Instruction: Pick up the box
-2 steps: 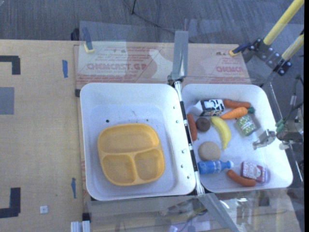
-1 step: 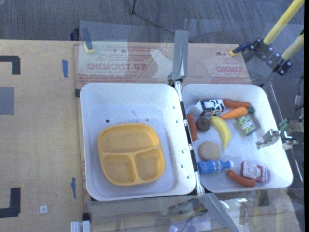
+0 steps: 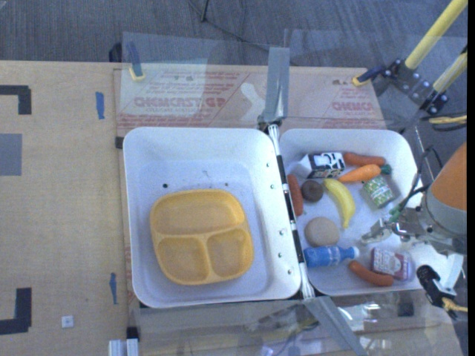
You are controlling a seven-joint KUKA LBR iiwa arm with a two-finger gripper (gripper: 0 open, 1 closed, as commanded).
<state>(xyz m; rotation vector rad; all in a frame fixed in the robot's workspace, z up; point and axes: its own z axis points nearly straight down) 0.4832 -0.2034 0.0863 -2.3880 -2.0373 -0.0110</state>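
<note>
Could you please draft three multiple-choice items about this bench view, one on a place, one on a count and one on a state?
1. Where does the yellow divided tray lie?
A. in the left bin
B. in the right bin
C. on the bare bench

2. How many compartments does the tray have?
A. two
B. three
C. five

3. How does the blue water bottle rest?
A. upright
B. on its side
C. on top of the banana

Answers:
1 A, the tray sits on the left bin's floor.
2 B, one long section above two smaller ones.
3 B, it lies flat near the right bin's front left corner, apart from the banana.
</note>
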